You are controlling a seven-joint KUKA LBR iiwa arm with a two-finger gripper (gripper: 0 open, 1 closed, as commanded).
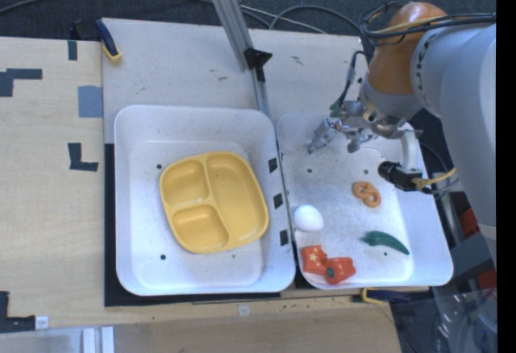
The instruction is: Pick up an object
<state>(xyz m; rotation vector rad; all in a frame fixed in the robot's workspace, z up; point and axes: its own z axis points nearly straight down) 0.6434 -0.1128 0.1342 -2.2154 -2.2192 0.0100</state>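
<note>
My gripper point(334, 142) hangs over the far part of the right bin point(419, 263), its two fingers spread apart with nothing between them. Below it on the bin floor lie a white egg point(307, 218), an orange pretzel-shaped piece point(367, 193), a green pepper-like piece point(385, 242) and a red-orange toy point(326, 263) at the near edge. All of them lie apart from the fingers, toward the near side.
The left bin point(137, 182) holds a yellow divided plate point(214, 201). A grey metal post point(230, 9) slants up from between the bins at the back. Black cables run along the arm at the right.
</note>
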